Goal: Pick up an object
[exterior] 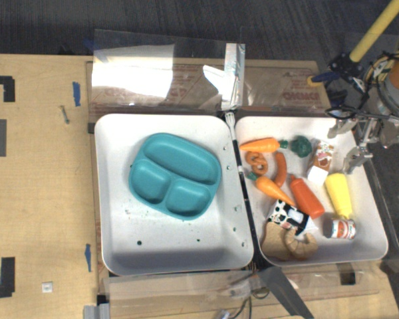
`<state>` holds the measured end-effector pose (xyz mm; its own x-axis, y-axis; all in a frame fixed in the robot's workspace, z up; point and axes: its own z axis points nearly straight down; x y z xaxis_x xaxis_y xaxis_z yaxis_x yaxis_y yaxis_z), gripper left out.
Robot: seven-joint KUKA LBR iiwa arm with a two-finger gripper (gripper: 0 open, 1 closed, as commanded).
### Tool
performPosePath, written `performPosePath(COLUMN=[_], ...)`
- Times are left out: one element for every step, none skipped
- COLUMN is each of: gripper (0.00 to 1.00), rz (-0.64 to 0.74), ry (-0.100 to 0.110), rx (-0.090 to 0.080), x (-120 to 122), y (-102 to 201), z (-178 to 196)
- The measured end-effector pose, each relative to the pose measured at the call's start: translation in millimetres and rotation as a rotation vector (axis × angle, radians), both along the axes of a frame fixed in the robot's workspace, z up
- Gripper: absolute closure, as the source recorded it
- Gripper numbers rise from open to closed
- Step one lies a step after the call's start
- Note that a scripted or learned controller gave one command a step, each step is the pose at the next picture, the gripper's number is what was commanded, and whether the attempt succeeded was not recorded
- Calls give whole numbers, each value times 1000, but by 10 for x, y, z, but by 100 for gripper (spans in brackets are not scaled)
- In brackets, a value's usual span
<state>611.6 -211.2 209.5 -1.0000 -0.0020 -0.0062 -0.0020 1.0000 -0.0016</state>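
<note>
The gripper (pixel 360 138) is poised above the right bin's (pixel 379 244) far right corner, nothing seen between its fingers, which look parted; the pickable objects are crowded there: yellow bottle (pixel 338 193), carrot (pixel 259 144), orange bottle (pixel 307 197); the teal tray (pixel 175 175) is set alone in the left bin (pixel 113 238), apparently as a destination.

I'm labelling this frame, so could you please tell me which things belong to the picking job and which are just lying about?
For the job: gripper; yellow bottle; carrots; orange bottle; small can; right bin.
Lying about: teal tray; left bin.
</note>
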Motion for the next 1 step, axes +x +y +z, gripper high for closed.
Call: performPosePath(gripper=[0], rz=[4], ry=[-31], rx=[-7], x=[203], y=[-112], z=[-889])
